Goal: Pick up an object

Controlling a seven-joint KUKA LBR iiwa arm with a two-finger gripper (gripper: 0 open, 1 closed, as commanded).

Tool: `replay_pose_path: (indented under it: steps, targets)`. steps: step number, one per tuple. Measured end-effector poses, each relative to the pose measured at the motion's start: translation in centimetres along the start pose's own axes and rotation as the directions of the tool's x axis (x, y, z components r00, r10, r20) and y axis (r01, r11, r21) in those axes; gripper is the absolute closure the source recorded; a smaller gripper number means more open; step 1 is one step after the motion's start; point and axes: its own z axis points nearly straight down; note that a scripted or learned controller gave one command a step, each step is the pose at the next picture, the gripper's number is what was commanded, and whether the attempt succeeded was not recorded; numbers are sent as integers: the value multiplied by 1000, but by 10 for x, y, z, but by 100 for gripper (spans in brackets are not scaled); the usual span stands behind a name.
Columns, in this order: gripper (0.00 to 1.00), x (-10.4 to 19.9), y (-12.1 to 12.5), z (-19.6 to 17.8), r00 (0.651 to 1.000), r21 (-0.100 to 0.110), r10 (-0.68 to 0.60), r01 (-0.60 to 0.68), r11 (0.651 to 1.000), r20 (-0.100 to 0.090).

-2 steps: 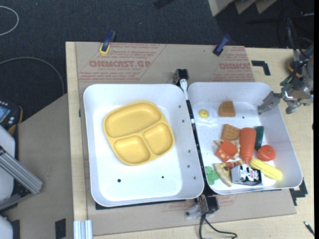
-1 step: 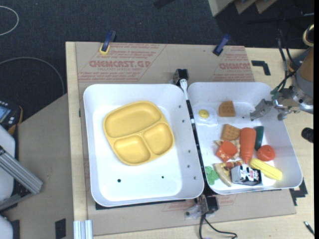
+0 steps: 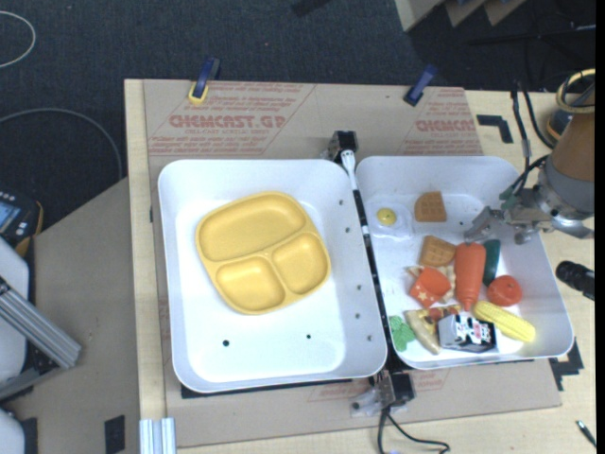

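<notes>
Claw (image 3: 508, 218) low over right bin (image 3: 539, 282)

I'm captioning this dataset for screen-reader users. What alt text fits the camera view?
A grey robot arm's gripper hangs over the right bin, above a pile of toy food including a carrot, corn cob and tomato. The left bin holds a yellow divided plate.
</notes>
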Motion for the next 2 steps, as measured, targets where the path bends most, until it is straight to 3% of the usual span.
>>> replay_pose_path:
  steps: [1,2]
  targets:
    - [0,3,1,41,1000,-3,-3,3,1000,-4]
    - [100,2,1,29,1000,-6,-2,2,1000,0]
